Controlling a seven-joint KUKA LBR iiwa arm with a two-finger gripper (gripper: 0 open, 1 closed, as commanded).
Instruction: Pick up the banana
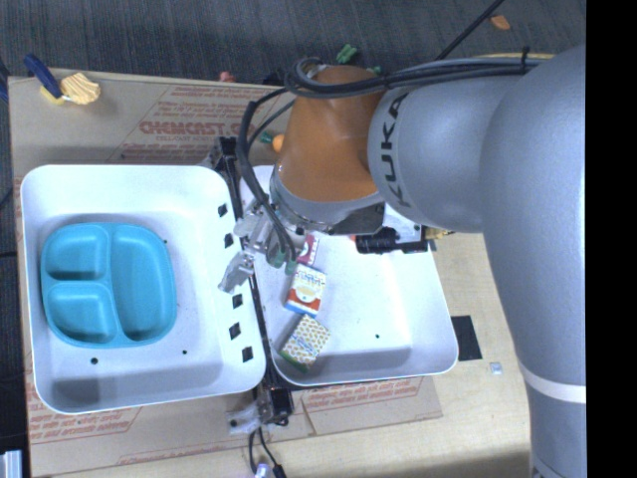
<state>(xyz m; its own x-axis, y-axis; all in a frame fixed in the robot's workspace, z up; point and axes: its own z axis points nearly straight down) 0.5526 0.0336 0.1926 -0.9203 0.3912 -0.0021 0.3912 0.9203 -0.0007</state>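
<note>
Your fingers [261,249] above the right bin's [423,312] left edge, state I cannot tell, banana hidden, two small cartons [307,315] beside.

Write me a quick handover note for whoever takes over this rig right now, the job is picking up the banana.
Gripper: low over the left edge of the right bin, beside the wall it shares with the left bin. Whether it is open or shut cannot be told, and nothing can be seen in it.
Job's things: I cannot make out a banana; the arm hides much of the right bin.
Also there: a small carton and a patterned packet in the right bin, a blue divided tray in the left.
Done: no pickup seen.
Left: find the banana, grasp it, lift it.
</note>
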